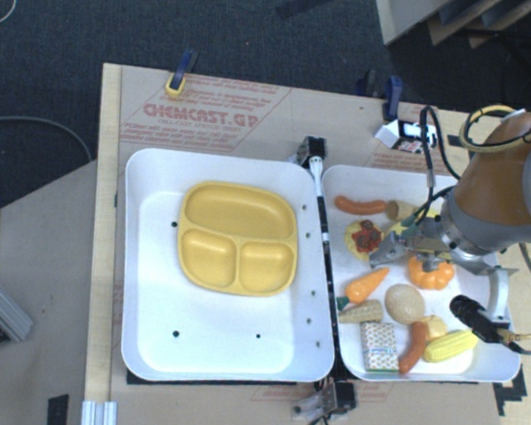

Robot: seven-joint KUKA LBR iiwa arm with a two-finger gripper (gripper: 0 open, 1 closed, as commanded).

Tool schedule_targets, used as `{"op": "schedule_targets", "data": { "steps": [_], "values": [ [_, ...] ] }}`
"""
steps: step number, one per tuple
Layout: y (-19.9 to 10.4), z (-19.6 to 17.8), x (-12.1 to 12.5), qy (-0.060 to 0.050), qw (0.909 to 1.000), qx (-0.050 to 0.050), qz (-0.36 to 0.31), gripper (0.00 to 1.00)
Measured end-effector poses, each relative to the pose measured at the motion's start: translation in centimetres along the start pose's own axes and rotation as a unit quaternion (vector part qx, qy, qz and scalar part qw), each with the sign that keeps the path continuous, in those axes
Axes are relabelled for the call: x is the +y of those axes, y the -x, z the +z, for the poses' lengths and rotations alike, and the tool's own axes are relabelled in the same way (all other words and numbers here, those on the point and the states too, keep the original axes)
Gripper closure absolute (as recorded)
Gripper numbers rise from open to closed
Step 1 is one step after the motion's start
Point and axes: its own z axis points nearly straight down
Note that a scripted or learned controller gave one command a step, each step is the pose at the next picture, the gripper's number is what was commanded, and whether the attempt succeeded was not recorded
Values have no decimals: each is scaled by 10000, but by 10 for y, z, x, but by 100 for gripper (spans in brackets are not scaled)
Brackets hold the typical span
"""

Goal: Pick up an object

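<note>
Low, the hand [412,239] hovers over toy food [368,238].

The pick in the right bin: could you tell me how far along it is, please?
Done: the gripper is low in the right bin, by the pizza slice and orange pepper. In hand: nothing visibly held. Left: grasping and lifting; the yellow tray sits in the left bin.

We see two bins, the left bin [146,270] and right bin [475,370], both smooth white plastic with a soft sheen, on a counter [117,191] of matt brown board like printed cardboard. The yellow divided tray [239,237] looks like smooth, satiny plastic. The toy corn [451,345] and orange carrot [367,285] look glossy, moulded plastic.
</note>
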Motion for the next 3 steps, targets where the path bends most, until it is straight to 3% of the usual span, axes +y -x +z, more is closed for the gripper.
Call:
{"op": "schedule_targets", "data": {
  "steps": [1, 2, 3],
  "values": [
    [-1, 40, -1, -15, 10000, 4, -1, 0],
    [0, 27, 0, 14, 10000, -5, 6, 100],
    [6, -36, 2, 53, 10000, -20, -1, 100]
  ]
}}
